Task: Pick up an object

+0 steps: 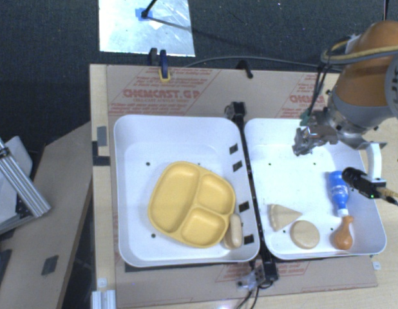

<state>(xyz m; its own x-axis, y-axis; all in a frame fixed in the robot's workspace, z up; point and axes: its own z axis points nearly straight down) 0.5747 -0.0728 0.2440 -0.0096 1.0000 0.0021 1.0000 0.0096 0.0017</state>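
The blue bottle (337, 192) near the right bin's (276, 132) right edge looks light and slippery; the gripper's (304, 141) jaw state is unclear.

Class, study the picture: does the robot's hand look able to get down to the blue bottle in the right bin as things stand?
Probably yes. The hand hangs over the right bin, and the blue bottle lies uncovered nearby, with nothing on top; only the orange pear-shaped toy lies close below its cap.
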